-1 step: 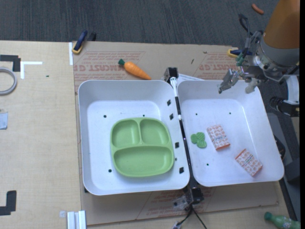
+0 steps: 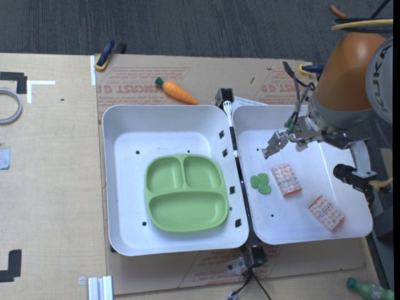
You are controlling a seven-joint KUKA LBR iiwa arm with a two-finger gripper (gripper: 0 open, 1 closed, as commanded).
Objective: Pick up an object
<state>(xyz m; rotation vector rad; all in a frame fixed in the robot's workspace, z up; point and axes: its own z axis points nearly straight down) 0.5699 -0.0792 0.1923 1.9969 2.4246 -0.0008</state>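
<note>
The right bin (image 2: 262, 227) holds a small green toy (image 2: 260, 182), a white-and-red packet (image 2: 286, 179) just right of it, and a second packet (image 2: 325, 212) toward the front right corner. My gripper (image 2: 275, 145) hangs over the back of this bin, above and a little behind the first packet. Its fingers are spread apart with nothing between them.
The left bin (image 2: 122, 133) holds a green divided plate (image 2: 185, 192). A toy carrot (image 2: 177, 91) lies on the cardboard behind the bins. A black clip (image 2: 224, 97) sits at the back where the bins meet. A blue-yellow clamp (image 2: 105, 54) is at the cardboard's far left corner.
</note>
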